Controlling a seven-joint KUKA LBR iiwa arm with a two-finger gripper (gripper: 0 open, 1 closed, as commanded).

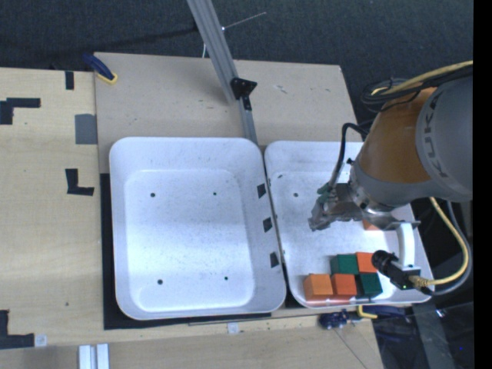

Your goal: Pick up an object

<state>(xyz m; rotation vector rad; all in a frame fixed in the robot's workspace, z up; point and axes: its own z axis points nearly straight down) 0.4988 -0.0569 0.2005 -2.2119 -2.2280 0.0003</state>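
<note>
End effector (321,215) low over middle of right bin (296,164), pointing left; finger spread too blurred to tell, nothing visibly held. Blocks clustered at right bin's near-right corner, apart from end effector: orange block (317,285) touching second orange block (344,284), green block (345,264) behind, dark green block (370,284) at right. Left bin (123,156) beside it on desk (46,206).

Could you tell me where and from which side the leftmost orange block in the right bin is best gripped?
Grip the orange block from above, probably across its near and far faces. Its left face looks free, but another orange block abuts its right side and the right bin wall runs close along its near edge, so clearance there looks tight.
</note>
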